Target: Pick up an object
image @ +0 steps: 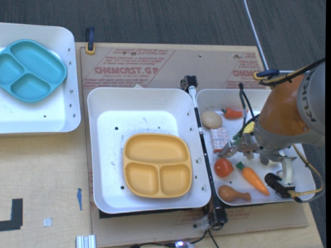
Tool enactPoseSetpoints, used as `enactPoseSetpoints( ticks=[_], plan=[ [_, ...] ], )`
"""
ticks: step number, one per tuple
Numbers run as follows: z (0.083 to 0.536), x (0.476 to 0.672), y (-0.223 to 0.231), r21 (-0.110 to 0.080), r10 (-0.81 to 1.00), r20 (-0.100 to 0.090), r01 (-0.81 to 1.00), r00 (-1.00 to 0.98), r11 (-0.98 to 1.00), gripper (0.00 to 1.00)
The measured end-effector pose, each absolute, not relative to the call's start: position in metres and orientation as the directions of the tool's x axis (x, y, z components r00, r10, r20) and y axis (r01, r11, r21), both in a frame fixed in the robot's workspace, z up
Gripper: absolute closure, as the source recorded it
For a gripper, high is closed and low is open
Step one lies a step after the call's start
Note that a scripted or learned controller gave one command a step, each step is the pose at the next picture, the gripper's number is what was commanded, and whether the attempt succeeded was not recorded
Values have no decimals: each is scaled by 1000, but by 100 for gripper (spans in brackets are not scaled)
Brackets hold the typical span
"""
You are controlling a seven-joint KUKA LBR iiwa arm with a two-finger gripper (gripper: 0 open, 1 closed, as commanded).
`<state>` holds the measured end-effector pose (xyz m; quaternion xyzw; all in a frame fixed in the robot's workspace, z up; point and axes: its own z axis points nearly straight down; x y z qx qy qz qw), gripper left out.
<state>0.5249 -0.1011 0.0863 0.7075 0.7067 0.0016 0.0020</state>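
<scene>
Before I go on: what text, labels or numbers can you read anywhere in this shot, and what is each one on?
"CHEMCAST GP": large red print on the brown board behind the bins; it repeats at the board's right end, cut off by the arm.
Smaller red lines around that print: too small to read.
Dark letters on the arm's grey shell, at the frame's right edge: cut off, unreadable.
Red-and-white packet in the right bin: print too blurred to read.

Bright, even overhead light, soft shadows inside the white bins (98,154), mild glare on their rims, focus fairly sharp throughout
</scene>
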Motion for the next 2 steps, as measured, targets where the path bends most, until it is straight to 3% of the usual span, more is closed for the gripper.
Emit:
enactPoseSetpoints(
  ticks=[1, 2],
  plan=[
    [86, 481, -92, 7, 1000, -1, 1000, 1, -1, 0],
    [96, 483, -91, 11, 1000, -1, 1000, 1, -1, 100]
  ],
)
